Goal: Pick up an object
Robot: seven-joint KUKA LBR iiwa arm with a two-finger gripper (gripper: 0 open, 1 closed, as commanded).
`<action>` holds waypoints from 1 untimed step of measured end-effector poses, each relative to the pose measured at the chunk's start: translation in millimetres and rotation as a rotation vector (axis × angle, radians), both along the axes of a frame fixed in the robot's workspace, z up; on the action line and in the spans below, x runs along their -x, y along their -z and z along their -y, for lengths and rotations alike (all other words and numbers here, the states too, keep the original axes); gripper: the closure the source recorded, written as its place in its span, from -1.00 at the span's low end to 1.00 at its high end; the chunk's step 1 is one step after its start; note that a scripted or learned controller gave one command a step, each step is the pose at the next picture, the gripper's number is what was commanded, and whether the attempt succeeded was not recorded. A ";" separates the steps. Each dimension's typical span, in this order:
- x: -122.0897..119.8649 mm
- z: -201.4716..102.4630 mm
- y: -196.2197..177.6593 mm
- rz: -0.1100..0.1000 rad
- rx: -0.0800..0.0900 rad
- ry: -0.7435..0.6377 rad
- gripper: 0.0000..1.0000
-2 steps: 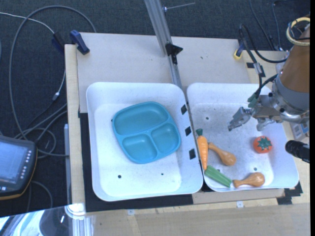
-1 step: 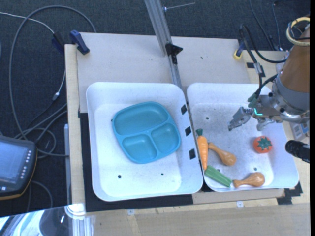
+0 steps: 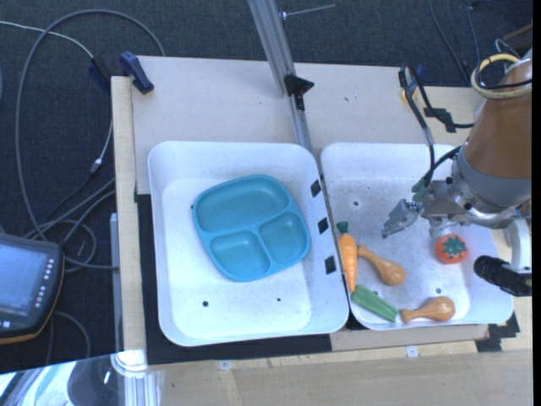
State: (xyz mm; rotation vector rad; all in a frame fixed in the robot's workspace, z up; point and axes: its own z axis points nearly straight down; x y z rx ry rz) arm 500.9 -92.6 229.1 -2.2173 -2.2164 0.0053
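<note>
The right bin [image 3: 372,157] holds an orange carrot [image 3: 347,260] by its left wall. Beside the carrot lies a tan drumstick-shaped piece [image 3: 382,266]. A second tan piece [image 3: 429,310] and a green vegetable [image 3: 374,303] rest near the front rim. A red tomato [image 3: 450,249] sits at the right, just below the wrist. My gripper [image 3: 396,222] hangs over the bin's bare middle, above and right of the carrot. It is apart from every object, and nothing shows in it.
The left bin [image 3: 169,172] carries a blue divided plate [image 3: 251,226]. A metal pole [image 3: 275,36] slants down to the gap between the bins. Cables run over the bench at the back right.
</note>
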 end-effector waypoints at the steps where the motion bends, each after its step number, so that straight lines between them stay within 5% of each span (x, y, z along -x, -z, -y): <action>1: -1.6 -1.3 63.2 -0.002 0.000 0.000 -1.00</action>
